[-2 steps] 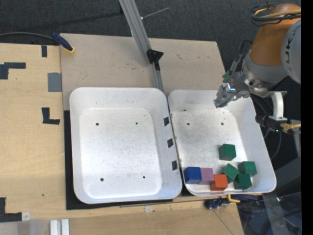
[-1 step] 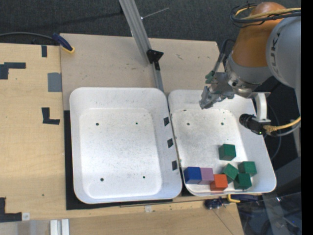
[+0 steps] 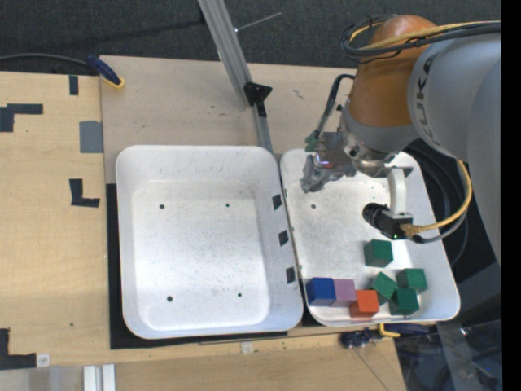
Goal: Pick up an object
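Camera view: the gripper (image 3: 316, 173) was seen over the upper left part of the right bin (image 3: 342, 218), hanging from the grey arm (image 3: 456, 96) with its orange band (image 3: 387, 72). Whether its tips were wide or narrow could not be told, and nothing was seen held.

The blocks were gathered at the lower right of the frame, in the right bin's near corner. A blue cube (image 3: 321, 290), a lilac cube (image 3: 345, 291) and an orange cube (image 3: 366, 301) lay touching in a row along the near wall. Four green cubes were seen: one (image 3: 378, 252) apart, higher up, and three (image 3: 400, 288) clustered just beside the orange one. Being cubes, none had a long axis; most were turned slightly askew to the bin walls.

The left bin (image 3: 199, 235) was speckled white. Both bins sat on a wooden bench (image 3: 49, 243) marked with dark tape pieces. A metal bar (image 3: 232, 47) ran down from the top of the frame.
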You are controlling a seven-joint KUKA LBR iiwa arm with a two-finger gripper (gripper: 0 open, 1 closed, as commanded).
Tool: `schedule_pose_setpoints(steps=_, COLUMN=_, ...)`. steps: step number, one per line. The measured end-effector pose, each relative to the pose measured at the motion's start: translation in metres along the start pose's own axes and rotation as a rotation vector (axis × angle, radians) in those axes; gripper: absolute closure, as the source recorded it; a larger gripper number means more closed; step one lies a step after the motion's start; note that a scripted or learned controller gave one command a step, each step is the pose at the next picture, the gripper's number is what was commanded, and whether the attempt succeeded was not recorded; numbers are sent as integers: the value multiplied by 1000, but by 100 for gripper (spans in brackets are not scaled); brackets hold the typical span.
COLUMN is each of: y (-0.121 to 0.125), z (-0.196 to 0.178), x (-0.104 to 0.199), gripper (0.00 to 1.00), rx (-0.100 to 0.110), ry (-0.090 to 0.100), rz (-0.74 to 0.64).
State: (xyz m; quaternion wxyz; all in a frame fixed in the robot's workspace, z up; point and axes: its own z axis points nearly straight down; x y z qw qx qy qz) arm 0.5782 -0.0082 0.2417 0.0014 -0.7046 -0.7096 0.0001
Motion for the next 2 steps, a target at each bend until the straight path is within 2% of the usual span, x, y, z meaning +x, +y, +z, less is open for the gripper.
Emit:
schedule_pose_setpoints(steps=1, y=-12, z=13, x=48, gripper=100, rx=2, ry=-1, rz=1)
schedule_pose_setpoints(steps=2, y=-21, z=3, x=101, gripper=100, rx=-1, ry=0, rz=-1)
